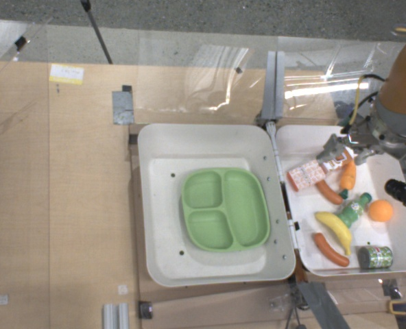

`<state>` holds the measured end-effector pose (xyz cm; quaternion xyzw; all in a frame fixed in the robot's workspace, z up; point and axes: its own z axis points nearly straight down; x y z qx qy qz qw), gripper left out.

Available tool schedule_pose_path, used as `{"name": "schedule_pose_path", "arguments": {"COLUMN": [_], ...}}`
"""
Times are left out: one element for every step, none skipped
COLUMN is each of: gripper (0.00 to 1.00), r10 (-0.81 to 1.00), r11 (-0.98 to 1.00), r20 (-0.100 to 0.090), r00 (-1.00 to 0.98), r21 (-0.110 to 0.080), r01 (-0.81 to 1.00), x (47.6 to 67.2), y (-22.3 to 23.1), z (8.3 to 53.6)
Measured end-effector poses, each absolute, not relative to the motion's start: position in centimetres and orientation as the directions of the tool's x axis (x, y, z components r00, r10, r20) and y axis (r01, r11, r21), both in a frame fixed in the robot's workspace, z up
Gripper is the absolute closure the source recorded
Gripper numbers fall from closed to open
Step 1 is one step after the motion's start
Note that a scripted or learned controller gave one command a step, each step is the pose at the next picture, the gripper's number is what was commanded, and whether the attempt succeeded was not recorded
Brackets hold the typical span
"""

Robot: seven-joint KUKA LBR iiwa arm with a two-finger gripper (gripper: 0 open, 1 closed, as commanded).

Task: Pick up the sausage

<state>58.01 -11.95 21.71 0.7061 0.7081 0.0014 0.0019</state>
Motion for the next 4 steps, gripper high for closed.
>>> {"name": "schedule_pose_path", "arguments": {"gripper": [0.00,0.00,1.00,1.00], "r10": [0.993,0.988,0.988,0.992], "r11": [0.115,0.157,0.157,-0.130], "r20": [-0.002,-0.002,-0.005,0.000], "r00": [-0.115,-0.157,-0.157,0.130], "r21": [0.006,0.005,0.012,0.007], "r01": [0.993,0.988,0.987,0.992], "x": [55.3,57.8,58.0,62.9], "y": [-11.9,-16.2,-16.2,-10.4], "z": [11.1,9.2,10.5,19.8]}}
